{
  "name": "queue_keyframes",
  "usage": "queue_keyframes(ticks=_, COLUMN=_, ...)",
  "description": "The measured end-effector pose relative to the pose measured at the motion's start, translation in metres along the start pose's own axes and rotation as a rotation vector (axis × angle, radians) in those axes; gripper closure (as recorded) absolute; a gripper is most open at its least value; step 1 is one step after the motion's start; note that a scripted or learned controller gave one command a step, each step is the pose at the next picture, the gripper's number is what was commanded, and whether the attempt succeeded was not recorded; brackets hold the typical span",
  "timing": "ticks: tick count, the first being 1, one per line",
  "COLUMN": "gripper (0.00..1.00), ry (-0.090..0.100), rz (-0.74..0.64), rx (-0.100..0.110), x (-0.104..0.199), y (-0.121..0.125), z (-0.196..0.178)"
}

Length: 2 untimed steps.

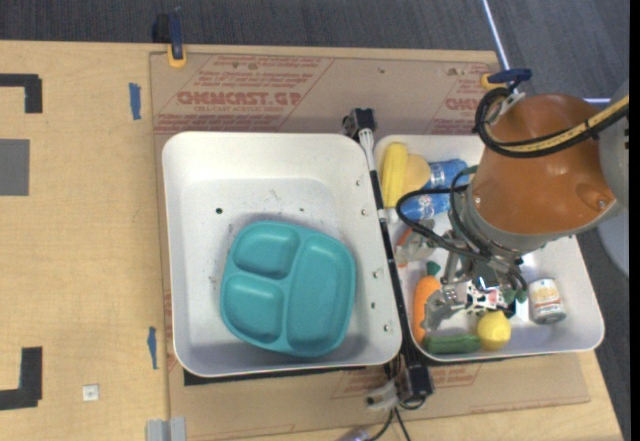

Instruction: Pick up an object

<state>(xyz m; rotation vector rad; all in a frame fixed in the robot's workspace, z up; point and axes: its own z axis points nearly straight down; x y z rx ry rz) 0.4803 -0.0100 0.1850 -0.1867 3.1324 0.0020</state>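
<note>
I am seeing a teal plate [288,289] in my white left bin [190,229], a yellow lemon [493,329], an orange carrot [426,295].

We see the arm's orange band [540,164] covering much of the right bin [590,329], so whatever lies beneath it is hidden from us. The blue bottle [445,174] is partly covered by it. Around the gripper [470,294] the small items crowd together and overlap; we cannot tell them apart, nor make out the small jar's [546,300] label.
</note>
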Motion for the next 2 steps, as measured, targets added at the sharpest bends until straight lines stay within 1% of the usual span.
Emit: queue_keyframes(ticks=2, gripper=0.0, ry=0.0, rz=0.0, rx=0.0, x=0.0, y=0.0, z=0.0)
